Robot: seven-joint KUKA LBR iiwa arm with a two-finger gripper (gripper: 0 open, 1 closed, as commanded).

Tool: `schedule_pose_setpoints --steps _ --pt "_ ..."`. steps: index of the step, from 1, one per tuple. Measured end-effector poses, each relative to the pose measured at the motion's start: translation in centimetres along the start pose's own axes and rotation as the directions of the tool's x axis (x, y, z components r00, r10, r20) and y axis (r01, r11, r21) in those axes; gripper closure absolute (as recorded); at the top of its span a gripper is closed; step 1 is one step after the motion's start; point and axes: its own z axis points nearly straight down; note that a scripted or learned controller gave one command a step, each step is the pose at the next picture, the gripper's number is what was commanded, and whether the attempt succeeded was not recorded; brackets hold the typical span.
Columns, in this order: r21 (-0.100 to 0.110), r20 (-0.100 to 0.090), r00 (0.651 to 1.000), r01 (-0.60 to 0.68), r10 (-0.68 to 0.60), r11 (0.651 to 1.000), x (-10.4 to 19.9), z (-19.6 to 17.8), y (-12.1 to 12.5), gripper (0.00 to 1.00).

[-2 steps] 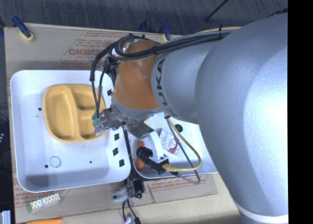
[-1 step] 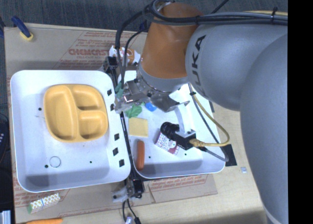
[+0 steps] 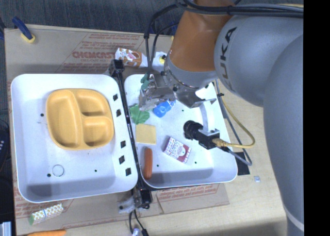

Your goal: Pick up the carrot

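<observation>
A slim orange-red carrot (image 3: pixel 148 162) lies along the left wall of the right bin (image 3: pixel 221 170), near its front corner. My gripper (image 3: pixel 149 95) hangs over the back left part of that bin, well behind the carrot. It sits just above a green toy (image 3: pixel 138 114) and beside a blue item (image 3: pixel 162 109). Nothing shows in its grasp. The arm's orange band and grey body cover the back right of the bin.
A yellow cheese slice (image 3: pixel 146 134) and a red-and-white packet (image 3: pixel 177 149) lie between the gripper and the carrot. The left bin (image 3: pixel 31 178) holds a yellow divided plate (image 3: pixel 80 117). A small brown box (image 3: pixel 129 56) stands behind the bins.
</observation>
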Motion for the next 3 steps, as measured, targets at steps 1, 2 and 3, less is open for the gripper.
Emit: schedule_pose_setpoints --steps 1,2,3 --pt "0.004 -0.001 0.994 -0.112 0.112 0.994 3.5 6.8 -6.0 1.0" --pt "0.001 -0.001 0.962 -0.274 0.274 0.962 -0.8 2.5 -2.2 1.0" --pt "0.007 0.001 0.876 -0.482 0.482 0.876 4.8 9.4 -5.8 1.0"
